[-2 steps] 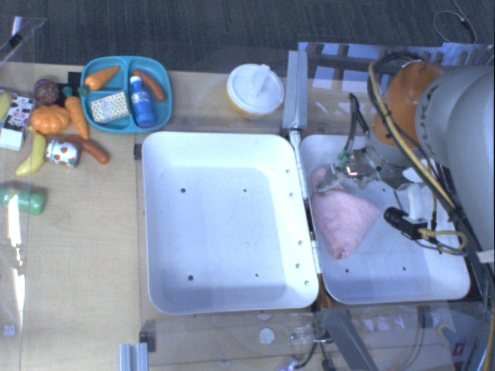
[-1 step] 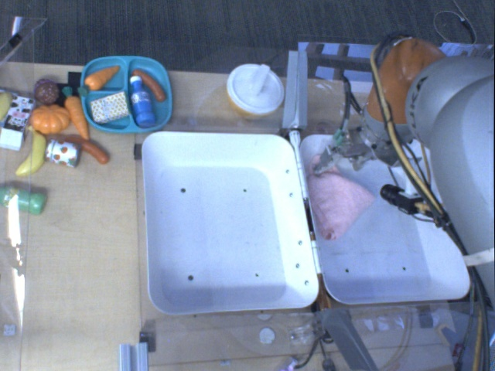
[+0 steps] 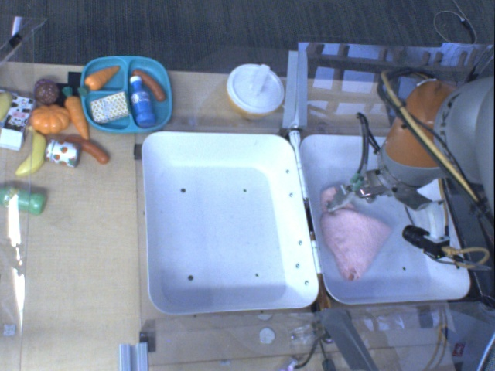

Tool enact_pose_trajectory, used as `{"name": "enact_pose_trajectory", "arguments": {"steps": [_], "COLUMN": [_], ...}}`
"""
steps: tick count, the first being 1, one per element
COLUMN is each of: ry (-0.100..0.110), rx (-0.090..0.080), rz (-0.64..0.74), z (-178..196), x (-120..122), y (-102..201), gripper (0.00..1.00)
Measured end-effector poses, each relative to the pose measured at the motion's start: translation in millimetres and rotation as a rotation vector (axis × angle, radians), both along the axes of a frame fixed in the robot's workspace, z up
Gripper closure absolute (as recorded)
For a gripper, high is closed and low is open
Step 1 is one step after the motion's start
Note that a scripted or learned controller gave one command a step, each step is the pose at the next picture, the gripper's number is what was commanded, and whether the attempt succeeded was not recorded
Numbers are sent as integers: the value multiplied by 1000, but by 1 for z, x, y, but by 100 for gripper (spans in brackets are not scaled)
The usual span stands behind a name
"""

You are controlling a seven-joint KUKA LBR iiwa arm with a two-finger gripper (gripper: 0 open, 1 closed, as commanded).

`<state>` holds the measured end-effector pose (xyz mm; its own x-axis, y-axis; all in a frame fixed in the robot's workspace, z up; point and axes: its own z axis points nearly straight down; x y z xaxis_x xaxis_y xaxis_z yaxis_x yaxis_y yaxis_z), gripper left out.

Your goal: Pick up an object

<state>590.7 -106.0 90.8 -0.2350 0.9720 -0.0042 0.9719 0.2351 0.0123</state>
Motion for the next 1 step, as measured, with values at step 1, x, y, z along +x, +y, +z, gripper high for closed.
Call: {"name": "enact_pose_trajectory", "arguments": {"steps": [1], "ry": [-1], "rx": [4], "rz": [-264], "z": [-1], "x": [35], "y": [18], "gripper": [0]}}
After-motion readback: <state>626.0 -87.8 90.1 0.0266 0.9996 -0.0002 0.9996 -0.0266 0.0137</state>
